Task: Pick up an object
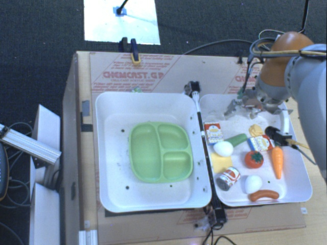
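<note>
My gripper [241,107] hangs low over the back of the right bin [301,190], above a bare patch of its floor. The nearest items lie in front of it: a red and white carton [213,132], a green cucumber [236,139] and a small yellow piece [255,130]. Further forward are a white egg [223,148], a yellow cheese slice [219,164], a tomato [254,159], a carrot [277,162], a can [228,177], a second egg [252,184] and a sausage [264,194]. I see nothing held in the gripper.
The left bin [110,137] holds a green divided plate [160,152]. A white knife [284,120] lies by the right bin's right wall. A snack packet [260,143] sits beside the tomato. The grey arm [306,80] comes in over the right bin's back right corner.
</note>
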Controlling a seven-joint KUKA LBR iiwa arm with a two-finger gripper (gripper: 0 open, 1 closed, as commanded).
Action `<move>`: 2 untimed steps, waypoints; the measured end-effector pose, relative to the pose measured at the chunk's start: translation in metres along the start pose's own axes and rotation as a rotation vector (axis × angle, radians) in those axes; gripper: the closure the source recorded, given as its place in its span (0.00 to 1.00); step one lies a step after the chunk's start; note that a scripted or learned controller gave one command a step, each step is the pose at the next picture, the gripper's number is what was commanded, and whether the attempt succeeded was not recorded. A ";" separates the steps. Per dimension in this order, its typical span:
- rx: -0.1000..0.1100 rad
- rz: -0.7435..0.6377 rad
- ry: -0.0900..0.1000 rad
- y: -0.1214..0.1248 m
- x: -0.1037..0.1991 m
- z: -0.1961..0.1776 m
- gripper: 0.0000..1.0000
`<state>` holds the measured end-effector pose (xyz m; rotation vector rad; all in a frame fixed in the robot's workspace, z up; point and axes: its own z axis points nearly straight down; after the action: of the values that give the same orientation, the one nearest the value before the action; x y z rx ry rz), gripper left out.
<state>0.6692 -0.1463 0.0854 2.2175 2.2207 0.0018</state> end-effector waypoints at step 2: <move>0.000 -0.003 0.000 0.000 -0.007 0.000 0.00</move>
<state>0.6692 -0.1534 0.0852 2.2148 2.2236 0.0018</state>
